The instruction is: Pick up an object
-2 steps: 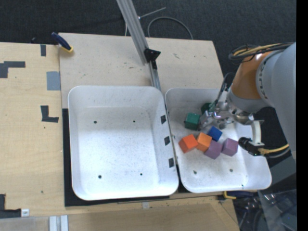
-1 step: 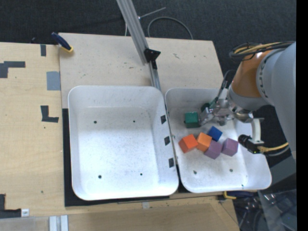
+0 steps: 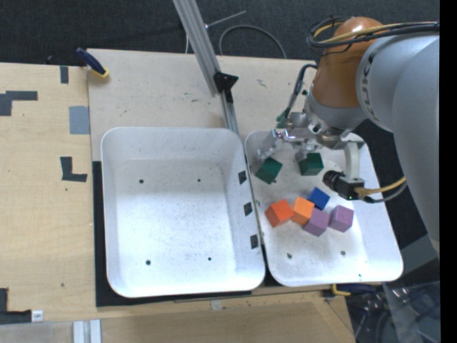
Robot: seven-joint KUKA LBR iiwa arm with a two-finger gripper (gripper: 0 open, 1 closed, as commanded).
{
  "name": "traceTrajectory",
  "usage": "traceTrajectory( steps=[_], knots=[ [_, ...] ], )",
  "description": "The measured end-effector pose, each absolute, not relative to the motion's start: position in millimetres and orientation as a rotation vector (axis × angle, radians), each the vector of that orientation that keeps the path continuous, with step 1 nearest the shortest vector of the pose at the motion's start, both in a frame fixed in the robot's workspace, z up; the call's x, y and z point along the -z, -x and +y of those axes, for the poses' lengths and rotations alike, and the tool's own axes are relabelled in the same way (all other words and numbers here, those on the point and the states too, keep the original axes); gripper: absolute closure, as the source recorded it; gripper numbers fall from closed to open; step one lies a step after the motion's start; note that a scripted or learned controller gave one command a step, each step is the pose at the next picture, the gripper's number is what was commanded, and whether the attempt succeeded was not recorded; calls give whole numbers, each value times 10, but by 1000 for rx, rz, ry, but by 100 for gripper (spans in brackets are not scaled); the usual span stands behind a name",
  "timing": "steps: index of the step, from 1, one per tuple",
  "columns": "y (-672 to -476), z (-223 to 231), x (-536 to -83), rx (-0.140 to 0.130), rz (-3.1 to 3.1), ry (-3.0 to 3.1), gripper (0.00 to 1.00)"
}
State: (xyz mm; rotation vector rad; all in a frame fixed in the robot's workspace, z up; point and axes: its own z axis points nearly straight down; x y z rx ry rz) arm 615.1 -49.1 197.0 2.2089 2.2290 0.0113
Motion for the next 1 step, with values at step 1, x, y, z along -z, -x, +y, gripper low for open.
traceTrajectory(
  steps=[1],
  knots=[
    [-5156,-456,-1914,6,2223,-2227,0]
  ],
)
